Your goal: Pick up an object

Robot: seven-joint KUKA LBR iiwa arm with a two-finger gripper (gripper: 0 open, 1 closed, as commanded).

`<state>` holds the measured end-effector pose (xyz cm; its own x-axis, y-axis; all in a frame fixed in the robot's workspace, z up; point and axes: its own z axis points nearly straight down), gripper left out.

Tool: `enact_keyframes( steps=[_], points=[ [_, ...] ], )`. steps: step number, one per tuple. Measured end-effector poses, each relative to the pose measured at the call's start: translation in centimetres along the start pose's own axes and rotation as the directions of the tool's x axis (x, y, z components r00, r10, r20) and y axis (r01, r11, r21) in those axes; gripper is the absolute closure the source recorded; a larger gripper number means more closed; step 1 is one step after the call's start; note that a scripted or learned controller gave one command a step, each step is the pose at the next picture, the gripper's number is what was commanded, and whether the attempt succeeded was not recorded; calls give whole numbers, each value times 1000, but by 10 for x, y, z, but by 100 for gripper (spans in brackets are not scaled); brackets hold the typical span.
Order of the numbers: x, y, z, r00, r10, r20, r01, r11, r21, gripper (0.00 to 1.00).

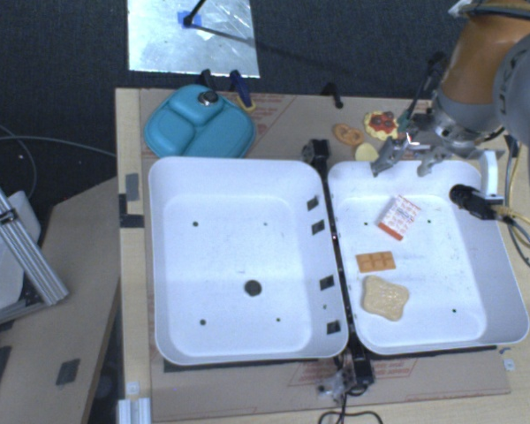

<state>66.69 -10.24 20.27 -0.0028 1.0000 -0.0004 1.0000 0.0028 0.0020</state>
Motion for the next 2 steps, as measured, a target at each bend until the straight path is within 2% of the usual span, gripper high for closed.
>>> enact_keyframes(
  steps=[1,2],
  points=[
    [3,-66,94,1000,3,-2,-3,1000,12,0],
    [-4,-101,115,1000,3,4,-3,1000,-9,0]
  ],
)
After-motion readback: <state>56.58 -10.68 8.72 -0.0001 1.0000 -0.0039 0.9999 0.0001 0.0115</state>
